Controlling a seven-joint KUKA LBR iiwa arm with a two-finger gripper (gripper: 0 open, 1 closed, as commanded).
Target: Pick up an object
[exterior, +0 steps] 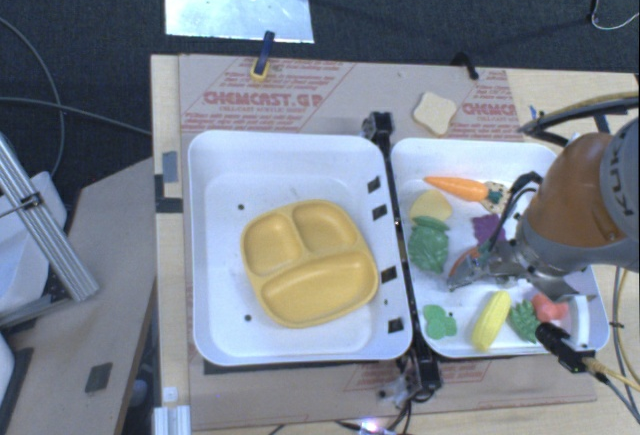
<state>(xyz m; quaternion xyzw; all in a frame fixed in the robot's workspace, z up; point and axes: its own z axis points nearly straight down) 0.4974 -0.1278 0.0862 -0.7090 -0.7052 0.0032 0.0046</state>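
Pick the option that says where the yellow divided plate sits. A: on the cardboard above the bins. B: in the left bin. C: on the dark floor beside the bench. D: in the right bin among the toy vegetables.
B: the yellow divided plate lies flat inside the left bin, while the toy carrot and the corn cob lie in the right bin.

carrot: orange, flat, right bin top | corn: yellow, bottom | broccoli: green, left
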